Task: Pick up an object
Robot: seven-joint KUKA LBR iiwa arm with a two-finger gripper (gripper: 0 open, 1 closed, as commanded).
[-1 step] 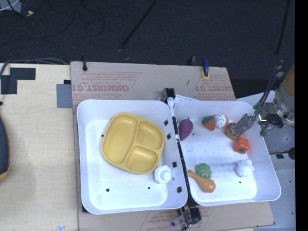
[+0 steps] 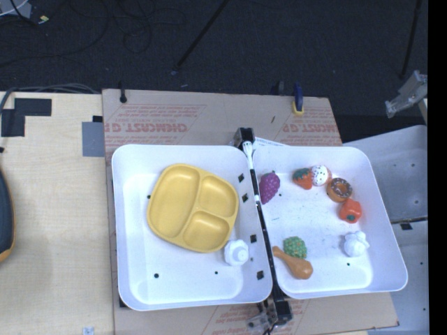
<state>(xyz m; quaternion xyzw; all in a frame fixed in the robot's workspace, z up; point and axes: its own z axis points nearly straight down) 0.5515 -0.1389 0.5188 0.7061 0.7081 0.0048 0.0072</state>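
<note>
Across the bench, two white bins sit side by side on cardboard (image 2: 209, 121), and how the gripper stands cannot be told from this spot.

The right bin (image 2: 380, 187) holds the loose toys. A purple fruit (image 2: 269, 185) lies against the divider at its left edge. Along the far side run a red-and-green piece (image 2: 302, 178), touching a white speckled ball (image 2: 319, 174), then a doughnut (image 2: 339, 188) just beside them. A red pepper (image 2: 350, 211) lies near the doughnut, toward the near side, with a white lump (image 2: 355, 243) closer still. A green broccoli (image 2: 295, 246) sits near the middle, touching a tan drumstick (image 2: 295, 264) that points toward the divider.

The left bin (image 2: 133, 257) carries a yellow divided plate (image 2: 194, 206), tilted askew, and a small white cup-like piece (image 2: 236, 252) just beside the plate's near corner. A blue clamp (image 2: 298, 98) stands at the cardboard's far edge.
</note>
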